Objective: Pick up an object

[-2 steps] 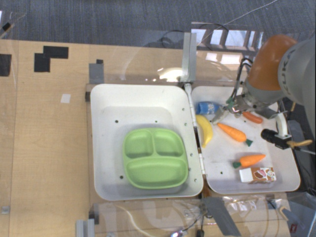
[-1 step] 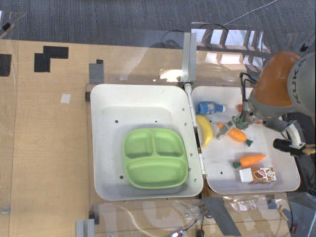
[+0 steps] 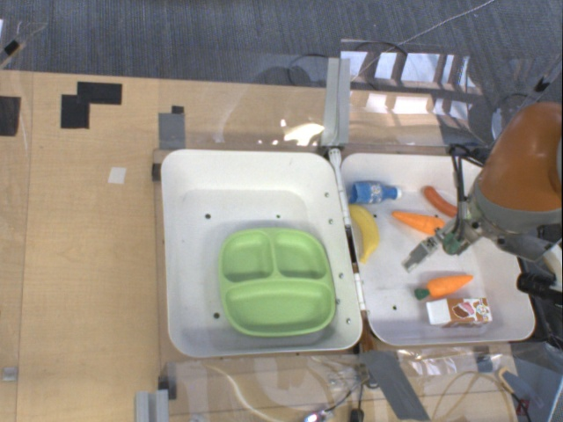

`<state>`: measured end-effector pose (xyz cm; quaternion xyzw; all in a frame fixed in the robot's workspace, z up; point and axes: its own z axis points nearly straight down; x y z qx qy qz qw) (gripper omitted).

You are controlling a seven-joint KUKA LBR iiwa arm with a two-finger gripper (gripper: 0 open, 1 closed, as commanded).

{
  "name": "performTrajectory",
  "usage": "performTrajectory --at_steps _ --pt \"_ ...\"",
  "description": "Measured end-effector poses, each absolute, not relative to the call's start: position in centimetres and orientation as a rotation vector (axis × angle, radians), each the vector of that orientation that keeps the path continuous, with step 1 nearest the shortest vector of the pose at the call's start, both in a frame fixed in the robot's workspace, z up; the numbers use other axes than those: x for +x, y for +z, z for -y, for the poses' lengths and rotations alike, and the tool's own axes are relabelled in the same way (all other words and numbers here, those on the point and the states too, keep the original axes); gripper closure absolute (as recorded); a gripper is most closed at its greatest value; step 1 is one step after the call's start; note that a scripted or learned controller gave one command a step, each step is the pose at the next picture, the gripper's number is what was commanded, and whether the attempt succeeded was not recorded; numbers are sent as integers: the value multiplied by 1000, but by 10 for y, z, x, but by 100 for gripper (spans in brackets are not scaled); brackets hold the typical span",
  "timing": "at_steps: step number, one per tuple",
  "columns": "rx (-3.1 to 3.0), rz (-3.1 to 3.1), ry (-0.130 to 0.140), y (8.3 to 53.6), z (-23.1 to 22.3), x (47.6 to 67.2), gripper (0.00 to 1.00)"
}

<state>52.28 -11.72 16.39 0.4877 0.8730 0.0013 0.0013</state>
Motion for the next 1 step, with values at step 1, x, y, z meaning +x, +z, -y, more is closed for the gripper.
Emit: performTrajectory --at_steps 1 --pt "1702 -2642 3 154 94 527 0"
